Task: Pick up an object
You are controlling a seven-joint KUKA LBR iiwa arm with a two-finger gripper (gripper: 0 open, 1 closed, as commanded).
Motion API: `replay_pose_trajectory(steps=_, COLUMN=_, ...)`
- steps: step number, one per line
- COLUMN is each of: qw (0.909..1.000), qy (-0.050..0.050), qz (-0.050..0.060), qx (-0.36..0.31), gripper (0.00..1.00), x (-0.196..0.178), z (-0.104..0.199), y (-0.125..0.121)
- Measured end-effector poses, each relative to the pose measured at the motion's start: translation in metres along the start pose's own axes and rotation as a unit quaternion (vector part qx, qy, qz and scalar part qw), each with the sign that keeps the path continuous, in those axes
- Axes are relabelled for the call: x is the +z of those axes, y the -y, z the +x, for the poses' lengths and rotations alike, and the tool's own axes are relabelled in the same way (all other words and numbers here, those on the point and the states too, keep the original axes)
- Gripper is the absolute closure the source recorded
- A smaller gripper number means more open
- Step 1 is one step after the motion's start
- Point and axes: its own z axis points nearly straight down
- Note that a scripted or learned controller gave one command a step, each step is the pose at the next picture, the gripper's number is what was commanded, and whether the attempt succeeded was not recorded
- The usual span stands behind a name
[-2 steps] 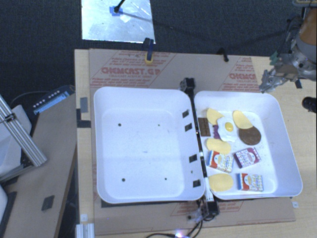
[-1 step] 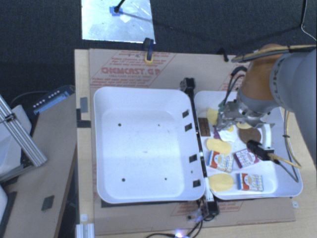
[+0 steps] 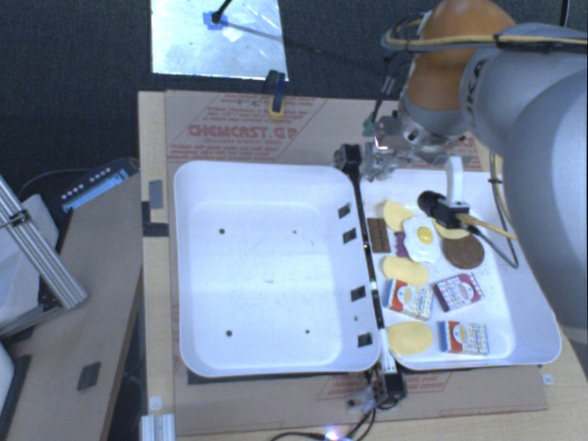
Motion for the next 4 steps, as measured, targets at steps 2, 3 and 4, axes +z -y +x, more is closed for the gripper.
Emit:
replay_pose_trajectory(steps=2, qw=1.0000, qy=-0.001, qz=-0.003, qx=0.001, gripper=1.00, x=-0.183, z=0.140, y=-0.002)
replay_pose_trajectory(steps=3, qw=1.0000, qy=-0.001, qz=0.003, qx=0.001, gripper=1.00, x=-0.228, z=0.213, y=-0.002)
replay_pose_trajectory(steps=4, qw=1.0000, qy=0.000, qz=0.004, qx=0.004, gripper=1.00, x=-0.269, z=0.240, y=-0.003)
